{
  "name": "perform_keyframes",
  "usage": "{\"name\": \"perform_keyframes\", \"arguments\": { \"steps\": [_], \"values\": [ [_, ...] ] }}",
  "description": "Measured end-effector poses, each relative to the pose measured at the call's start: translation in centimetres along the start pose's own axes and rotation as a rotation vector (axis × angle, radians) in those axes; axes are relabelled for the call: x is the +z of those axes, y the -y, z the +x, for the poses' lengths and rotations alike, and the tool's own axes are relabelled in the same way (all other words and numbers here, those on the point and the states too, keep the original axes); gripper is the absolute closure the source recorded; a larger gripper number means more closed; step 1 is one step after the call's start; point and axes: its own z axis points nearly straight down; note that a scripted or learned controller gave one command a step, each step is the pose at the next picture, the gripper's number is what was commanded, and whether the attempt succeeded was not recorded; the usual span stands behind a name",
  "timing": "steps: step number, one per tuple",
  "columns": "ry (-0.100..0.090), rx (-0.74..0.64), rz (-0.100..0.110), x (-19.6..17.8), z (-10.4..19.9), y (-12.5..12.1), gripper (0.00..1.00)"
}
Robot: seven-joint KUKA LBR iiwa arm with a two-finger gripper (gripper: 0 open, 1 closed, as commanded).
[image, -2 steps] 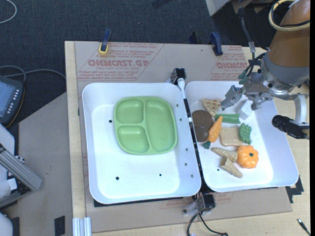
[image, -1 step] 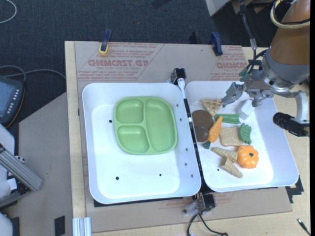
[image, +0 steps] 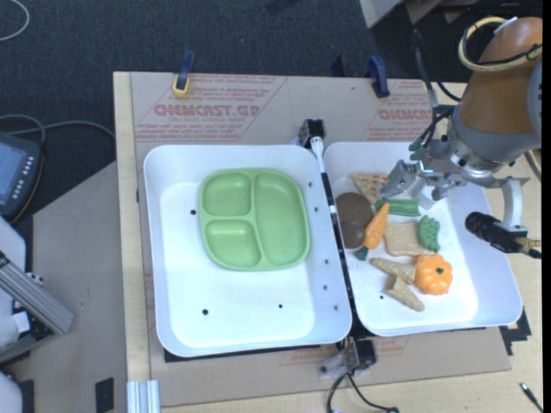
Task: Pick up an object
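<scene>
Two bins are sitting side by side on the tabletop (image: 258, 110). The left bin (image: 172, 308) is holding a divided plate (image: 255, 218) in its upper half. The right bin (image: 482, 304) is holding a cluster at frame centre-right: a potato (image: 351, 216) leftmost, a carrot (image: 376, 224) leaning beside it, toast (image: 400, 239) next, a pumpkin (image: 433, 274) lower right. The end effector (image: 422, 179) is hanging over the cluster's upper edge.

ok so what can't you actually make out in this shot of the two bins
- Gripper, camera view: its fingers blur together over the right bin, so open or shut is unclear, and so is any grip on the green piece below.
- Cracker: partly covered by the gripper, outline incomplete.
- Arm: cut off by the right edge.
- Tan pieces beside the pumpkin: too small to identify.
</scene>
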Motion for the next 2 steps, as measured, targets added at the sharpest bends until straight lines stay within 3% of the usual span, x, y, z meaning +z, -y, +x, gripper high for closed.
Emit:
{"name": "perform_keyframes", "arguments": {
  "steps": [2],
  "values": [
    [0.000,0.000,0.000,10.6,0.1,-0.3,0.00]
  ]
}}
